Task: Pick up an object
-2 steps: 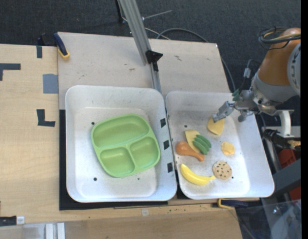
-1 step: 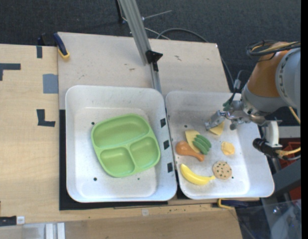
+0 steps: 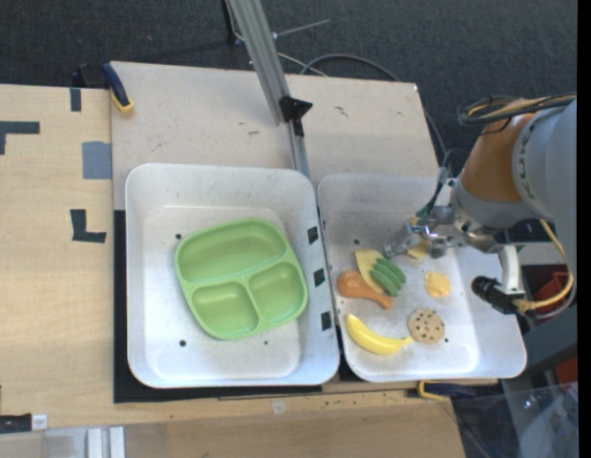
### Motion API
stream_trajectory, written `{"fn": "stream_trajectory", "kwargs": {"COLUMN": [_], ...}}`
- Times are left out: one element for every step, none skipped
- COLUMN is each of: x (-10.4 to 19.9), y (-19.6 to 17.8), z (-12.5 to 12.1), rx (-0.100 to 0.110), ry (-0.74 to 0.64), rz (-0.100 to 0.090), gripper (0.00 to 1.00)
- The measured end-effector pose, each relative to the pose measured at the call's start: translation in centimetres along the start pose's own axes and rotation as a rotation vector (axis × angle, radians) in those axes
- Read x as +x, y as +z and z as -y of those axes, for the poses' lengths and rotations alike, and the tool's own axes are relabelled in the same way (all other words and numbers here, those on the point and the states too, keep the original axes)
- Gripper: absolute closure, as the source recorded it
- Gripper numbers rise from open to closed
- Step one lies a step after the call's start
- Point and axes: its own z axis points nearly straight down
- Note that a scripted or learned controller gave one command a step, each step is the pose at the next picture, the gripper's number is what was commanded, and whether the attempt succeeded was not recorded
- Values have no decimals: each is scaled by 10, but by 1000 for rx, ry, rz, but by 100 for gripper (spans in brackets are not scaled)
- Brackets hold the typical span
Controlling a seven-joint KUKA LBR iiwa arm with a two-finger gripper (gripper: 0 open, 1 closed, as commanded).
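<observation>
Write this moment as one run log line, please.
gripper: low in right bin, beside green toy | nothing seen held | green tray: left bin

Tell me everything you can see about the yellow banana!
The banana is a small, bright yellow toy that looks like smooth plastic. It is curved like a smile and lies flat on the floor of the right bin, near the front edge. One end points toward the drumstick, the other almost reaches the round cookie. The gripper is farther back, not touching it.
</observation>
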Motion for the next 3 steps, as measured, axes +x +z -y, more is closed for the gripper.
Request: {"fn": "stream_trajectory", "kwargs": {"x": [0,-5,4], "y": [-11,-55,-103], "z": [0,-4,-7], "rx": [1,-5,-5], "ry": [-1,1,0], "rz": [-1,0,0], "gripper": [100,100,100]}}
